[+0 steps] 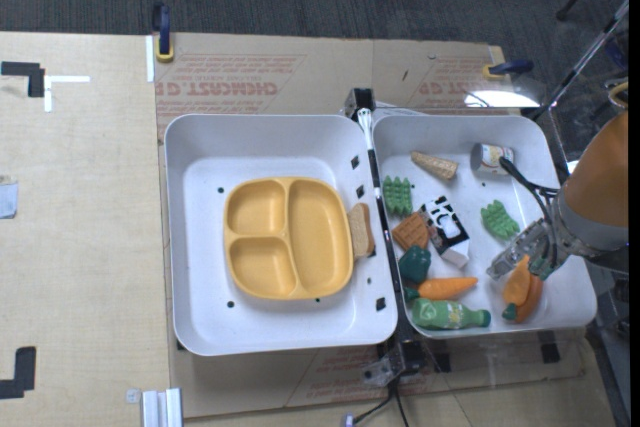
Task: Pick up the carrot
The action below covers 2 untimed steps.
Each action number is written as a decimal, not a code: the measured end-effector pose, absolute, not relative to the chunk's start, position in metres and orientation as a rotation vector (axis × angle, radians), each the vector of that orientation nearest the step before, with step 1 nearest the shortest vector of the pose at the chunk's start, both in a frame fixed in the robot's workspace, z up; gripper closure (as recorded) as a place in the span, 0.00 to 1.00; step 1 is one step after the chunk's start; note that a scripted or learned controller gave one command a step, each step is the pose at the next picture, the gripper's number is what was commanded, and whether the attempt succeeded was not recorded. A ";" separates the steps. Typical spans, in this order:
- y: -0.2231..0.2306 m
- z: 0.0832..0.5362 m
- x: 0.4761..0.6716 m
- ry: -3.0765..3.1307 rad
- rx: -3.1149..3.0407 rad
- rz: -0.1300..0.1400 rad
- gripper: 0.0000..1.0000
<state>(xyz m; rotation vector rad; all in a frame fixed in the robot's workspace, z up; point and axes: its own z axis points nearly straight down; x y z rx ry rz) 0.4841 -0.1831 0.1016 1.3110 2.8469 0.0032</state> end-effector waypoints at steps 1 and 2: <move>-0.068 0.192 0.480 2.775 1.463 0.001 1.00; -0.069 0.192 0.480 2.775 1.464 0.001 0.00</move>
